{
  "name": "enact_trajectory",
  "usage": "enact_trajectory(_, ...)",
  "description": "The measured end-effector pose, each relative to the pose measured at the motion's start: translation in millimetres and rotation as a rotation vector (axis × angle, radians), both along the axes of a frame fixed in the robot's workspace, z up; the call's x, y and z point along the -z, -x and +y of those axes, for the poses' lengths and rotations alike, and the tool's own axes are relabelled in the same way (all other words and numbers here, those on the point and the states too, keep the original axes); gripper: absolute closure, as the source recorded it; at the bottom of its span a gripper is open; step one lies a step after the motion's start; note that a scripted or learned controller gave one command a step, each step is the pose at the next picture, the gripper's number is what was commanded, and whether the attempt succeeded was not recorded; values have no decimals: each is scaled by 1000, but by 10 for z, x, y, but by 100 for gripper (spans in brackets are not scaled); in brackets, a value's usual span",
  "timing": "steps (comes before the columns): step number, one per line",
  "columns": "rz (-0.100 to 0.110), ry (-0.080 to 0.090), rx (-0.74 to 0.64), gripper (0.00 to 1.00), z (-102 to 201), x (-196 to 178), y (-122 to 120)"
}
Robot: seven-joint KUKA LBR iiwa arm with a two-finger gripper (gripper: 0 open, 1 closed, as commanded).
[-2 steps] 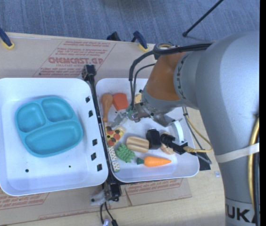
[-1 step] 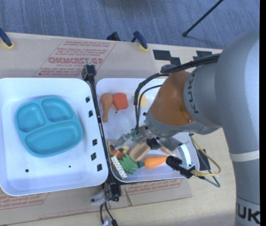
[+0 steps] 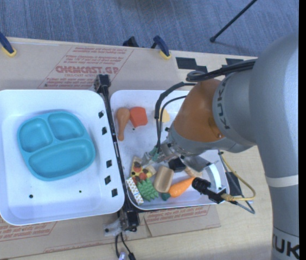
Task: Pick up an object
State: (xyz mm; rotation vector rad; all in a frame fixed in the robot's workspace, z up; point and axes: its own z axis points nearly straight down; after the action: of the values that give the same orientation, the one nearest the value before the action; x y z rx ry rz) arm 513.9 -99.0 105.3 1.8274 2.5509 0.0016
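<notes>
Camera view: brown bench bears two bins on blue-grey carpet.

A robotics lab: a KUKA arm over a clamped cardboard-covered bench, two white bins, grey carpet.

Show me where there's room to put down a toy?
The left bin has bare floor around the blue plate, mostly below it. The right bin is crowded: toys pile at its bottom by the carrot, with the arm above.
</notes>
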Motion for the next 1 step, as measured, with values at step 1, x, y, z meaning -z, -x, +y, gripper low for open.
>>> enact_trajectory(1, 5, -2, 346, 100, 15, -1406, 185)
